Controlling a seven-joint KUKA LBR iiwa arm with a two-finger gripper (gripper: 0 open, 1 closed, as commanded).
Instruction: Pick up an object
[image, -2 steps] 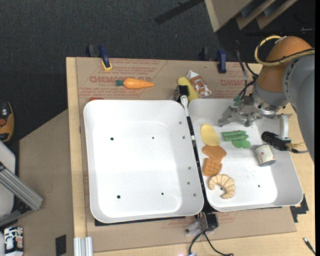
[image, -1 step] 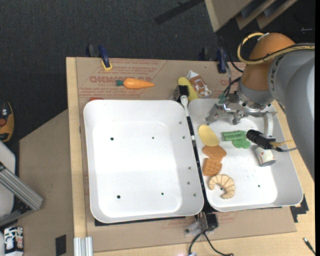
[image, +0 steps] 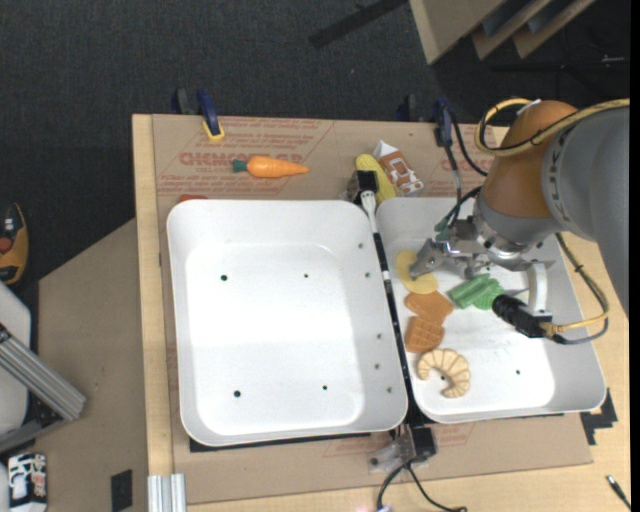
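The gripper (image: 452, 262) is seen low over the right bin (image: 560, 385); whether it is open or closed cannot be told. A green piece (image: 474, 293) lies just below it, possibly touching. For a sound pick, the descent should be centred on one item only, clear of the bin wall. The yellow piece (image: 408, 266) lies just to its left, the waffle (image: 427, 318) below-left, and the croissant (image: 446, 371) farther below. The green piece appears small, glossy and irregular, judged likely to slip.

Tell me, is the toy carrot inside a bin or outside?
Outside. The carrot lies on the cardboard bench, beyond the far rim of the left bin.
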